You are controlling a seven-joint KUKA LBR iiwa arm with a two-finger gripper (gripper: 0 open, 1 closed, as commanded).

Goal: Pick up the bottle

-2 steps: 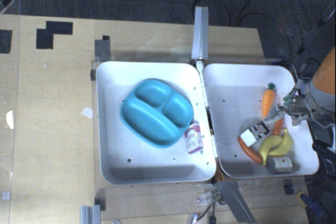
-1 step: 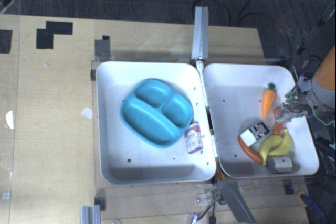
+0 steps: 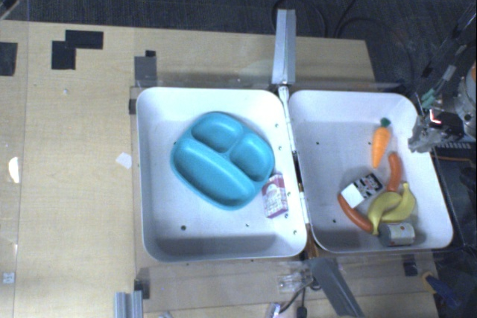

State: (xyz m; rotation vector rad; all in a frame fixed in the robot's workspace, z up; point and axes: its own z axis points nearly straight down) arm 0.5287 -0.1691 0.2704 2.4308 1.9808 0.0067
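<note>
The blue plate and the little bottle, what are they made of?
The blue plate looks like smooth, hard plastic: one even colour, rounded moulded compartments, a soft sheen. The bottle lying beside it in the left bin seems to be clear or pale plastic with a pinkish printed label and a white cap, though it is too small to be sure.

Tool at frame right edge, hovering.

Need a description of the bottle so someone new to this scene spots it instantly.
Look in the left bin, the one that holds the big blue divided plate. The bottle lies on its side just off the plate's lower right edge, near the wall between the bins. It is small and clear, with a pink and white label.
</note>
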